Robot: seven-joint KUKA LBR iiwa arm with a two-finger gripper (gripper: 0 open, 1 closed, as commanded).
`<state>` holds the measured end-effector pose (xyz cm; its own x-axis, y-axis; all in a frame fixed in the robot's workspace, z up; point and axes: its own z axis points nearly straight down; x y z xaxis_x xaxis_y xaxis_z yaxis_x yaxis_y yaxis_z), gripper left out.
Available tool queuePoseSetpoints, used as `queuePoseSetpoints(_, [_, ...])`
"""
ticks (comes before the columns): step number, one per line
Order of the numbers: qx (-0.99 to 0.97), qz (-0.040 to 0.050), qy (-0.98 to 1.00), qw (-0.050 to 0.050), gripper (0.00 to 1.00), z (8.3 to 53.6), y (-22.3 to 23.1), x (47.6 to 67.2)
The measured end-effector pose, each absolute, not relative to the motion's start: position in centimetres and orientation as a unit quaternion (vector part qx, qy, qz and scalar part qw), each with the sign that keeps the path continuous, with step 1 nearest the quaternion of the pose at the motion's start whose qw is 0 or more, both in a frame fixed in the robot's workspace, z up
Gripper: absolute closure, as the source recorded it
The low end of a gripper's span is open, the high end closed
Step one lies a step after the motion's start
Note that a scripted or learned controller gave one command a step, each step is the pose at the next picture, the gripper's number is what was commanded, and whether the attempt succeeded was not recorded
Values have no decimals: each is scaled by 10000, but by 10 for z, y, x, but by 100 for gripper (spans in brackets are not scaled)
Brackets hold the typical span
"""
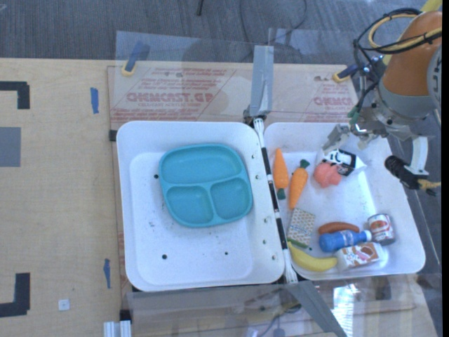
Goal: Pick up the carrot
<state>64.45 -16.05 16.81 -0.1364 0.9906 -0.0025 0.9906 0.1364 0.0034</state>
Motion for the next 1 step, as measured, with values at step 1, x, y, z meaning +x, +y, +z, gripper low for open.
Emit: queuePoseSetpoints(1, [4839,25,8749,185,0,115,-139,625])
